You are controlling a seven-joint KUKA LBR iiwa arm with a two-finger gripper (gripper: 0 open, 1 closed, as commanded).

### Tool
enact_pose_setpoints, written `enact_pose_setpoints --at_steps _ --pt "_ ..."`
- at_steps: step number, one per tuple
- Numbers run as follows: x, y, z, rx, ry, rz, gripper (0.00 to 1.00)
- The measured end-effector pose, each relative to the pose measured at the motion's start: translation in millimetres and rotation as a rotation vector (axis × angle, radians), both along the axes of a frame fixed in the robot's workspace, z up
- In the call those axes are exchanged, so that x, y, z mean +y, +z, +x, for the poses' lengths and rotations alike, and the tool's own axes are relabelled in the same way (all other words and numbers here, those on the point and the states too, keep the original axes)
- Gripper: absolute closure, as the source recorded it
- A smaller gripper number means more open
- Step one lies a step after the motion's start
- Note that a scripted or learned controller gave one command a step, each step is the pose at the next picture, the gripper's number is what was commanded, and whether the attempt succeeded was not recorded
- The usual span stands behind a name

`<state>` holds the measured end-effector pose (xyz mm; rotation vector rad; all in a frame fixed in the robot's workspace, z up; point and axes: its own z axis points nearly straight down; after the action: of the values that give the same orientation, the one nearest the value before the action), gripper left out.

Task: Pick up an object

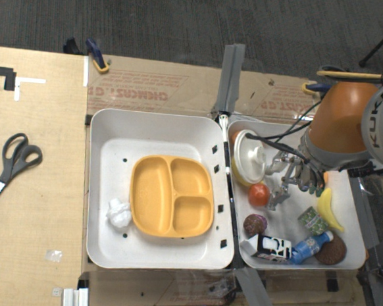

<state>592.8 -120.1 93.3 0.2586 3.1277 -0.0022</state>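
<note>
In the right bin [357, 215], my gripper [276, 183] hangs low, just right of a red tomato [259, 194] and below a white bowl [249, 159]. It stands open with nothing between the fingers. Around it lie a dark red fruit [255, 224], a black-and-white carton [273, 248], a blue bottle [311, 247], a brown ball [333, 251], a green packet [313, 220] and a yellow banana [329, 207]. The arm's orange band [340, 114] is above the bin's far right corner.
The left bin [104, 175] holds a yellow divided plate [171, 195] and a crumpled white lump [117, 212]. Scissors [12, 161] lie on the wooden bench at the left. A grey bar [229, 79] stands behind the bins' shared wall.
</note>
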Motion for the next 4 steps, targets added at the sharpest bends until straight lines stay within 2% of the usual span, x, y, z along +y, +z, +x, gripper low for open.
enact_pose_setpoints --at_steps 1,2,3,4 --pt "-98.0 1.4 11.9 -0.005 0.039 -0.001 0.00" --pt "-97.4 12.7 14.1 -0.012 0.042 -0.003 1.00" --pt "-97.2 12.6 14.0 -0.011 0.042 -0.002 0.00" --pt "-97.4 23.8 15.9 -0.018 0.042 -0.005 1.00"
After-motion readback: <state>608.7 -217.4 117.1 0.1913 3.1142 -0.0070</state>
